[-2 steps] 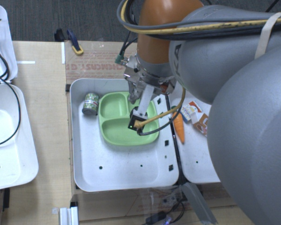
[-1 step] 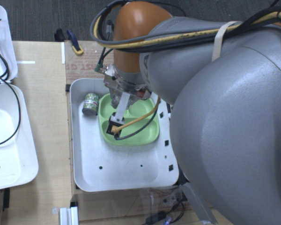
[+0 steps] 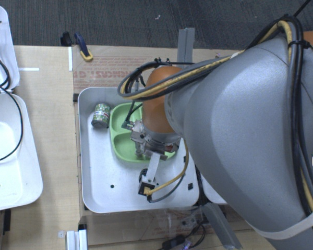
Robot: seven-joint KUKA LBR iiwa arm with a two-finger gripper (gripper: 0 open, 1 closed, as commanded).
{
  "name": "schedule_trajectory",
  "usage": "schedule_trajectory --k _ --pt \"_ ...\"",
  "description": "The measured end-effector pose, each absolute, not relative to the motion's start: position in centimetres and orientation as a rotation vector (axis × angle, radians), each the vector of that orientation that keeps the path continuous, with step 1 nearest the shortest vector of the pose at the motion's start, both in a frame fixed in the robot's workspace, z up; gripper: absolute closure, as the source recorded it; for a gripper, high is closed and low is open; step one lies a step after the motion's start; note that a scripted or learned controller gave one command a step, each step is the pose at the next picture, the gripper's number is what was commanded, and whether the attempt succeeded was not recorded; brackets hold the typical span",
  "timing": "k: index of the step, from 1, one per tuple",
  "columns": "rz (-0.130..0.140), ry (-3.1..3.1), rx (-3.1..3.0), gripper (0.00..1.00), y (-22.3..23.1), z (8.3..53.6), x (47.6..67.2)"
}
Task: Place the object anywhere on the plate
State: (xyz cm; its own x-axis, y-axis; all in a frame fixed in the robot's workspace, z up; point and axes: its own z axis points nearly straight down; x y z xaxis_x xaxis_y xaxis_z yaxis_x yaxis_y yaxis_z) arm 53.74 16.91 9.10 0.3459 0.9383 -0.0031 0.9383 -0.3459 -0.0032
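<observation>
Arm [image 3: 240, 129] is looming over the right bin [image 3: 94, 186]; gripper [image 3: 146, 149] is hanging above the green plate [image 3: 117, 134]. The object, a small jar [image 3: 100, 115], is lying beside the plate's left rim. Risk: descending here misses the jar.

The 2 bins [image 3: 94, 191] look like smooth white plastic with a soft sheen. The plate [image 3: 120, 134] is light green plastic, smooth and faintly glossy. The small jar [image 3: 100, 115] has a dull metallic lid. The counter [image 3: 47, 77] is pale wood, matt. The arm [image 3: 250, 139] has a smooth grey painted shell and a glossy orange band [image 3: 159, 105]; its cables [image 3: 169, 184] look rubbery.
</observation>
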Motion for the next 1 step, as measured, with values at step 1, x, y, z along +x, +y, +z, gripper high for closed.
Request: schedule_trajectory --k 1 --pt "0.004 -1.441 -2.793 1.0 15.47 15.15 64.21"
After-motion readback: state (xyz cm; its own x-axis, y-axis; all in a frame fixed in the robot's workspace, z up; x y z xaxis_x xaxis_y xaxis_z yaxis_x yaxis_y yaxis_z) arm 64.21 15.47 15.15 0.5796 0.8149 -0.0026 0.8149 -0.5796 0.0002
